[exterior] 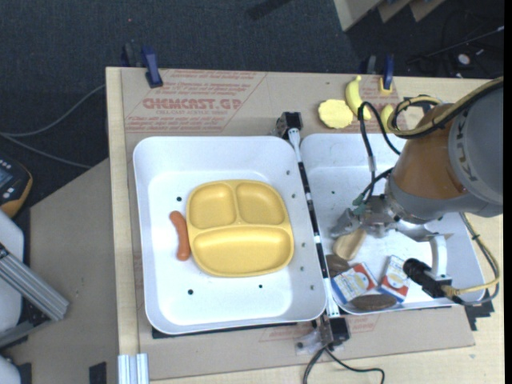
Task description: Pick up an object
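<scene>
Your arm (436, 166) reaches in over the right bin (336, 162), and its pincer (358, 221) hangs low above a pile of small things at the near end. That is where you can pick. A tan thing (346, 245) lies just under it, with two little packets (352, 281) (395, 277) and a dark brown thing (373, 301) close by. You cannot tell if the pincer grips anything. In the left bin (160, 174), the yellow tray (238, 227) and the orange sausage (181, 235) beside it lie well apart from the pincer.

Smooth, slightly glossy yellow plastic divided plate (238, 227) at frame centre; glossy white plastic bins (160, 174); matt brown printed cardboard (192, 102) covering the bench, upper left.
</scene>
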